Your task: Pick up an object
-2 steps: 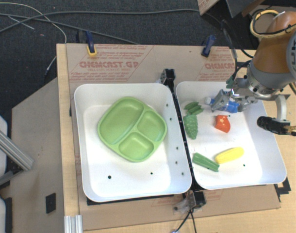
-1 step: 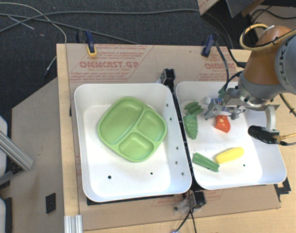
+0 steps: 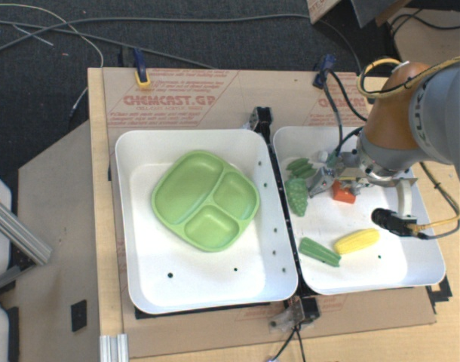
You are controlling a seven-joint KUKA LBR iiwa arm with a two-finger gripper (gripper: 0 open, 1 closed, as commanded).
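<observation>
a: where do you stand on the pick?

b: not there yet, by my reading. your gripper (image 3: 326, 178) is down low in the right bin (image 3: 411, 274), reaching toward that bin's left side, with the arm (image 3: 411, 115) bulking over the back of it. the tip sits among a green piece (image 3: 298, 166), a bumpy green vegetable (image 3: 297, 197) and a small red block (image 3: 343, 194).

a: are the fingers closed on anything?

b: you can't tell from this angle; the tip is a grey tangle and i can't make out the gap, or anything lifted in it. i'd treat the grasp and the lift as both left to do.

a: what else is about?

b: nearer the front of the same bin lie a yellow corn (image 3: 356, 240) and a green pod (image 3: 319, 252), just beside each other and apart from the gripper (easy alternatives, i'd say). a black cable end (image 3: 388, 220) hangs over the bin's right part. the left bin (image 3: 139, 277) holds a green divided plate (image 3: 205, 200).

a: anything in the way?

b: the cluster at the tip is crowded, so you may nudge a neighbour, and the divider between the bins is close by the vegetable.
</observation>
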